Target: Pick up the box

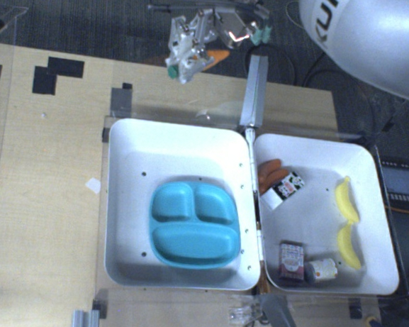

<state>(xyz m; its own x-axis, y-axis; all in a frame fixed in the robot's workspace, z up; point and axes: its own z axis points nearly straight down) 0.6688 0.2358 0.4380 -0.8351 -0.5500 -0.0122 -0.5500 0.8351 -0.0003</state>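
Camera view, as we list it from left to right. Desk [39,180]: pale wood, with black square marks toward 10 o'clock. Left bin [131,153]: shallow, white, holding a blue divided tray [195,225] that lies flat near its centre, three compartments facing up.

Hand [192,58]: we find it at 12 o'clock, above the far edge of the desk and beyond the left bin, well apart from everything in the bins. It carries green-tipped parts and something orange beside it; whether its fingers are spread or closed we cannot tell. Arm [372,38]: a large grey body at 1 o'clock, reaching in from the right.

Right bin [319,151]: shallow, white, touching the left bin along the centre divider. Contents, left to right: a reddish-brown item [270,173] at the bin's 10 o'clock corner, with a small black-and-white carton [286,188] lying just beside it; the box [291,263], dark purple with a pale label, at the bin's 7 o'clock, lying flat near the front wall; a small can [322,270] on its side, touching or just beside the box's right edge; two bananas [346,200], one at 3 o'clock and the second at 4 o'clock, end to end along the right wall.
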